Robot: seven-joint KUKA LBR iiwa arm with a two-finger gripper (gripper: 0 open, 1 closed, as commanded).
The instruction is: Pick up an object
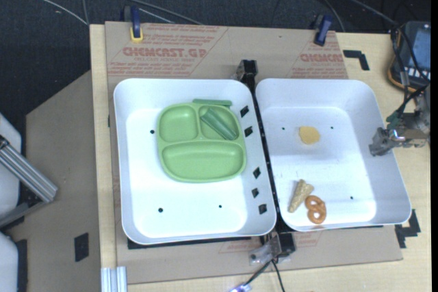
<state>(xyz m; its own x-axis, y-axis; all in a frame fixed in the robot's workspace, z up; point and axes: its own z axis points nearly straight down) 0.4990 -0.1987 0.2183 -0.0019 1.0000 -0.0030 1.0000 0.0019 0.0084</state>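
The right bin [356,96] holds three small items. A round yellow piece [309,135] lies near its middle. A tan cone-shaped piece [299,194] and a brown pretzel [316,208] lie close together near the front wall. My gripper [384,140] hangs at the right rim of this bin, well to the right of all three items and touching none of them. The arm [410,58] is cut off by the view's right edge.
The left bin [137,167] holds a green divided plate [200,162] with a darker green pod-like piece [219,122] in its upper right compartment. A black divider [254,140] runs between the bins. Clamps [136,24] sit on the bench's far edge.
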